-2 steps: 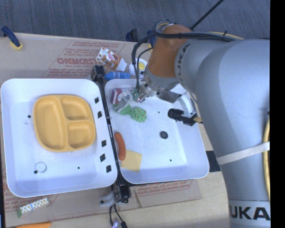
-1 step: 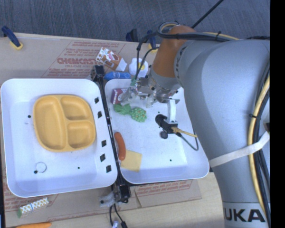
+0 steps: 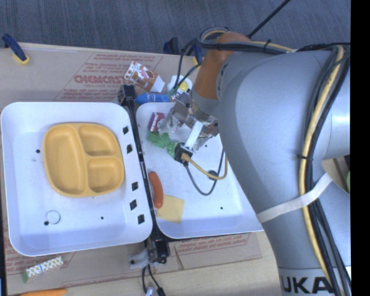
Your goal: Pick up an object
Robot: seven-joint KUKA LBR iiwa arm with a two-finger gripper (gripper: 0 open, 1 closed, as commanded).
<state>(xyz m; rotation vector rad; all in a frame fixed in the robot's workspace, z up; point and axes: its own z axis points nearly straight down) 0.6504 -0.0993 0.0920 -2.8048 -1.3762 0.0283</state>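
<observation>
Yellow three-compartment plastic tray (image 3: 83,159) flat in left white bin (image 3: 18,227). Orange hot-dog-shaped toy (image 3: 156,189) against right white bin (image 3: 234,217) left wall, long axis near-far. Pale yellow square slice (image 3: 171,208) beside it. Green leafy toy (image 3: 162,141) under gripper (image 3: 176,131); finger opening cannot be told.

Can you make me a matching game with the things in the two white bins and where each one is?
Things:
1. yellow plastic divided plate
2. orange hot dog toy
3. green leafy toy
4. pale yellow flat cheese slice toy

Places:
A. right bin, near its front edge
B. left bin, in the middle
C. right bin, by the gripper
D. right bin, along its left wall

Pairs: 1-B, 2-D, 3-C, 4-A
</observation>
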